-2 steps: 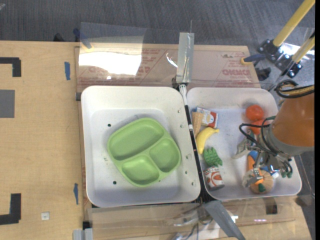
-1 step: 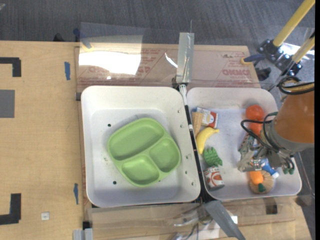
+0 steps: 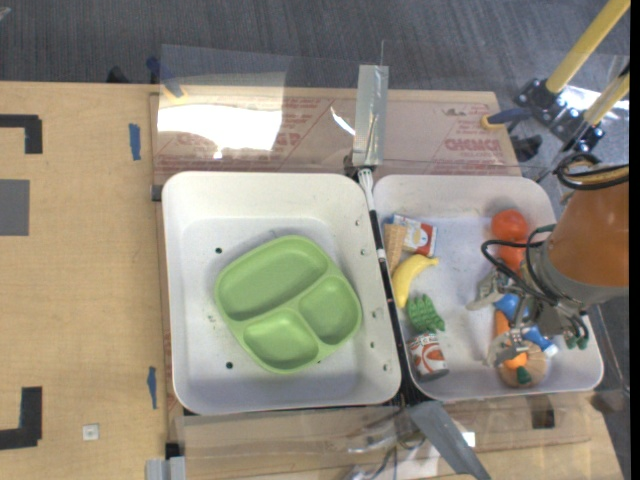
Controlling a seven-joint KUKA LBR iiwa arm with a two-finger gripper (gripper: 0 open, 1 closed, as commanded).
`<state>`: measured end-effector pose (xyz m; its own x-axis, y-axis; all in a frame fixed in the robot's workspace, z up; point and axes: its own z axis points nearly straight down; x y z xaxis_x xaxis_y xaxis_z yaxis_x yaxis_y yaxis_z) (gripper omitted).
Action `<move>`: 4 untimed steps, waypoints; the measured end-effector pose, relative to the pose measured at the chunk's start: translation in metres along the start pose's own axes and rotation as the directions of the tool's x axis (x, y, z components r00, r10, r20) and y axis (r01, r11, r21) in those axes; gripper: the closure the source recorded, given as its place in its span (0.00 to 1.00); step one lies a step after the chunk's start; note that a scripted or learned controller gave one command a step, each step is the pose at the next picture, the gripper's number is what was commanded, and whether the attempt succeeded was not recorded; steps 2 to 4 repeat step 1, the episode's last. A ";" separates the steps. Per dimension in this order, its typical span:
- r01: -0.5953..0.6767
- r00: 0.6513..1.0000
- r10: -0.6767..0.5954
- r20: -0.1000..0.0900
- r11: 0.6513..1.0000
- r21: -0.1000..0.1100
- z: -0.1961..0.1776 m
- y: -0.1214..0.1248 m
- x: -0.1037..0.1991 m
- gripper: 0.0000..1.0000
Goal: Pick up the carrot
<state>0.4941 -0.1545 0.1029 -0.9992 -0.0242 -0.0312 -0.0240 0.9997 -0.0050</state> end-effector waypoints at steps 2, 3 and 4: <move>-0.068 0.998 0.068 -0.018 0.998 0.001 0.012 0.016 0.002 0.00; -0.068 0.998 0.068 -0.018 0.998 0.001 0.012 0.016 0.002 0.00; -0.068 0.998 0.068 -0.018 0.998 0.001 0.012 0.016 0.002 0.00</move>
